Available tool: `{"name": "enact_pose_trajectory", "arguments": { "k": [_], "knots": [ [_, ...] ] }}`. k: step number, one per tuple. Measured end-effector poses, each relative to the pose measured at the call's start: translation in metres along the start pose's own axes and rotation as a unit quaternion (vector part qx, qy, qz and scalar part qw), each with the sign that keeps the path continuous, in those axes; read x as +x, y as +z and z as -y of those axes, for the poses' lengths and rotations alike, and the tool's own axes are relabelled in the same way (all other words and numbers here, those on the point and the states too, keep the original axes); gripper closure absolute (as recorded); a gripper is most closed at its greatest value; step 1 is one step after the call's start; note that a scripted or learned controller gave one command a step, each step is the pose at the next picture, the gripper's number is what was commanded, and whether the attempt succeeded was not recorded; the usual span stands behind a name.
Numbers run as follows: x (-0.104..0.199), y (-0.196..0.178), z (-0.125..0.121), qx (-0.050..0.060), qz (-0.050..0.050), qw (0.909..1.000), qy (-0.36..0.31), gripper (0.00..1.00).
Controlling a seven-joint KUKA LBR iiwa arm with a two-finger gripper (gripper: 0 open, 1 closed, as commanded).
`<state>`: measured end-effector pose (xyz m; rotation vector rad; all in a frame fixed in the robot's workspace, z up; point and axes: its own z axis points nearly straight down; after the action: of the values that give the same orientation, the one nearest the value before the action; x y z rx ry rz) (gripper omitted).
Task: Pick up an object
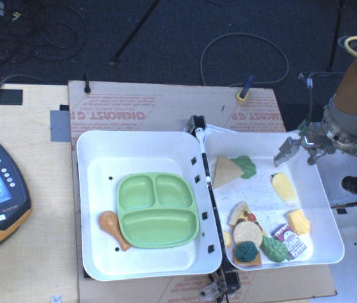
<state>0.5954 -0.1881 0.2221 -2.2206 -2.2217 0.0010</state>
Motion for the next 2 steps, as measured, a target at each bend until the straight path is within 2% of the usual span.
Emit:
{"name": "enact_pose_trajectory", "arguments": {
  "k": [1,2],
  "knots": [
    [0.072,0.14,0.023,0.001,-0.001,1.0,-0.001,0.0],
    [0.107,0.134,0.049,0.001,-0.001,1.0,0.0,0.0]
  ]
}}
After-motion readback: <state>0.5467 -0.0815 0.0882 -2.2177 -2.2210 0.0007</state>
